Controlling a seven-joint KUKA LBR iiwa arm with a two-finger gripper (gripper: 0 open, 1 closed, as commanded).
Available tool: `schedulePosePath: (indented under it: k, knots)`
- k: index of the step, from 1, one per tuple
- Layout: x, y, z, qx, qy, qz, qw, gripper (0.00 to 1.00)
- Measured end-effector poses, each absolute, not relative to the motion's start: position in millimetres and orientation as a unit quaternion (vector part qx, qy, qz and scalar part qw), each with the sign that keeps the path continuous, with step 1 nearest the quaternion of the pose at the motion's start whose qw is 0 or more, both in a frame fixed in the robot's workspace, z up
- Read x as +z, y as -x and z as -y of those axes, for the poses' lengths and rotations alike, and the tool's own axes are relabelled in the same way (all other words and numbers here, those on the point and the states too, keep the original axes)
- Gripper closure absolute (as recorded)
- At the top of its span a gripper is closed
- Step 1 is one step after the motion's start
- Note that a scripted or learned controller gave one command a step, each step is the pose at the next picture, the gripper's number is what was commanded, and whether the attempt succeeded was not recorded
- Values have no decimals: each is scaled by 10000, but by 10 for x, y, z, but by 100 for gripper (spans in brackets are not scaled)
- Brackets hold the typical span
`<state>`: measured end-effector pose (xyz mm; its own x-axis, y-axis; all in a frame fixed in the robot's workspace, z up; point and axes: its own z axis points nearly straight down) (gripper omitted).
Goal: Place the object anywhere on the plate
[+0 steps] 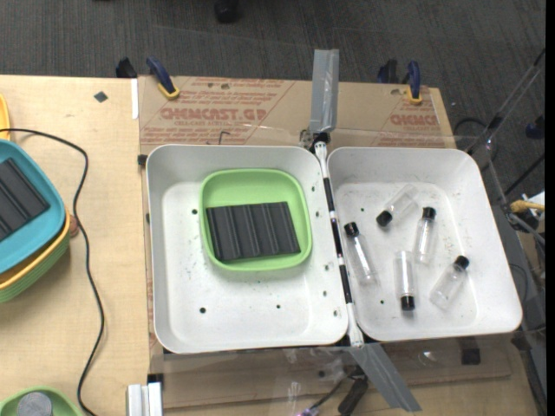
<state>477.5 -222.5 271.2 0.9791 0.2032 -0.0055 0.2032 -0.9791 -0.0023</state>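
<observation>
A green square plate (256, 219) with a dark ribbed insert (253, 230) sits in the upper middle of the left white bin (173, 302). In the right white bin (486, 232) lie several clear vials with black caps: one at the left by the divider (358, 250), one near the top (396, 207), one upright-looking to its right (425, 232), one in the middle (405, 278) and one at the right (451, 281).
A stack of teal and yellow-green plates (26, 219) sits at the left edge on the wooden bench, with a black cable (87, 258) running past it. Blue and orange clamps (162, 78) hold cardboard behind the bins.
</observation>
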Motion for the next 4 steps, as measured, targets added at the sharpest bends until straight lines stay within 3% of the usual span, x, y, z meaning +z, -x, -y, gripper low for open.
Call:
schedulePosePath:
  k: [1,3,4]
  knots:
    - [3459,-4780,2221,23,9947,1029,-2,0]
    - [3068,-4778,2220,32,9951,992,5,0]
    - [2632,-4773,2224,28,9951,985,7,0]
